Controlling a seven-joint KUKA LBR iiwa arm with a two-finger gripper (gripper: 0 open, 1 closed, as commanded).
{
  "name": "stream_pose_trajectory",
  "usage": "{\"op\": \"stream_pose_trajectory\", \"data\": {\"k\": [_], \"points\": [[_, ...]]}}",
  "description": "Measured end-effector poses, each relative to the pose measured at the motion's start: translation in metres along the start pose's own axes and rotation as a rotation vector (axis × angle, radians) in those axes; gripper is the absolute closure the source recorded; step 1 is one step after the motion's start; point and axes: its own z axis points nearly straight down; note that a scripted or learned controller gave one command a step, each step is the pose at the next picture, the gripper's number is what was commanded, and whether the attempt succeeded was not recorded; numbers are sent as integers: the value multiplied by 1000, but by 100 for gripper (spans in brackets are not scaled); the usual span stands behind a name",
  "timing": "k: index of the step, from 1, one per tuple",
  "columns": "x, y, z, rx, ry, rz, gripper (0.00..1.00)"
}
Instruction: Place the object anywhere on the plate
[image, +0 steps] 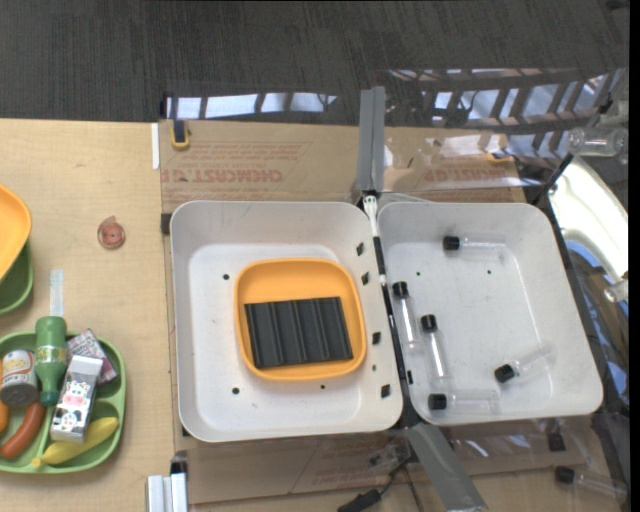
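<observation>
End effector: whether apart or together cannot be told from the camera view, and nothing is seen held. The orange rounded-square plastic plate sits centred in the left white bin. A dark grey ribbed rectangular slab lies flat on the plate, so if that is the object, it is judged placed. Clear black-capped tubes lie scattered in the right white bin beyond the dividing rims, while a green tray of toy food rests well apart on the wooden surface, obstructing nothing.
</observation>
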Motion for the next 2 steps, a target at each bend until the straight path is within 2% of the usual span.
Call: {"op": "stream_pose_trajectory", "data": {"k": [1,2], "points": [[-13,0,0,0,-1,-343,100],[-13,2,-1,-1,-2,-767,100]]}}
